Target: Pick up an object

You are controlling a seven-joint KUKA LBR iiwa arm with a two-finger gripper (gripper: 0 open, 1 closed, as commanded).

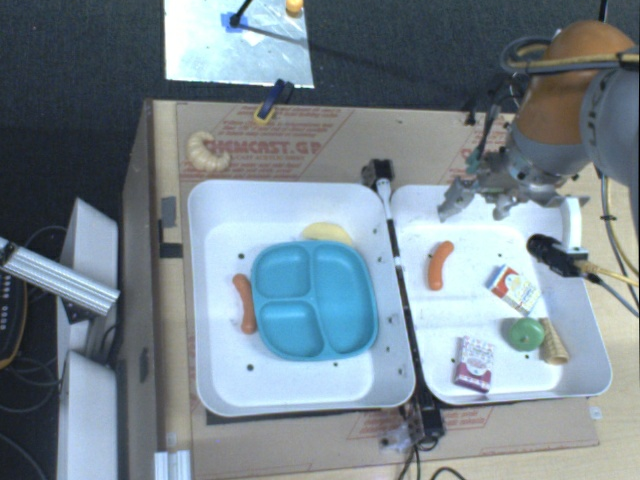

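Note:
My gripper (476,204) hangs over the far edge of the right bin (590,368). Its fingers are spread open with nothing between them. An orange sausage (438,265) lies in that bin just in front of the gripper, a short way apart from it. Further right and nearer the front lie a small white, red and blue carton (514,289), a green round thing (524,333), a tan cone (554,341) and a maroon packet (475,362).
The left bin (215,218) holds a blue divided plate (312,299), another orange sausage (245,303) to its left and a pale yellow thing (326,232) partly behind it. A ridge (396,268) divides the two bins.

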